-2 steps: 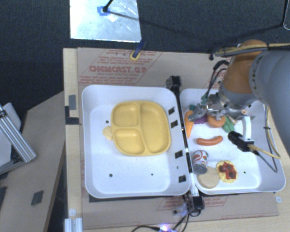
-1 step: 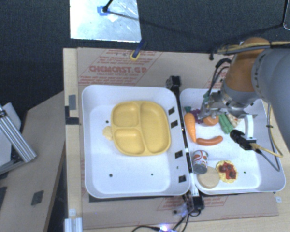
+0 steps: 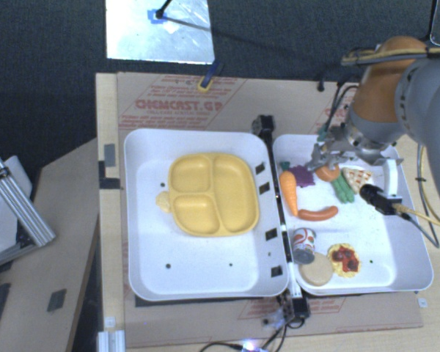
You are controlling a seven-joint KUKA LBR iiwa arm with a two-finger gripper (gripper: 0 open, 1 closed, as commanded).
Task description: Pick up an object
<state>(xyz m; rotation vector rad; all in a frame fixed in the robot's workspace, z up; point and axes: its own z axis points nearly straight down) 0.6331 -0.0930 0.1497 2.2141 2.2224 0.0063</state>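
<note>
The gripper (image 3: 324, 160) sits low over the right bin (image 3: 407, 266), just above the purple toy (image 3: 302, 175); whether its claw is spread or clenched I cannot tell; nothing shows held. Left of the purple toy lies the carrot (image 3: 288, 191); below it the sausage (image 3: 317, 213); right of it the green piece (image 3: 343, 188).

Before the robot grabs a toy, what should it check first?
1. Toys within reach in the right bin: ok, carrot and sausage lie there.
2. Gripper over the toys: ok, above the purple toy.
3. Jaws open: cannot tell.
4. Toy between the jaws: cannot tell.
5. Target has room: not ok, the purple toy, carrot and green toy crowd together.
6. Yellow tray out of the way: ok, in the left bin.
</note>
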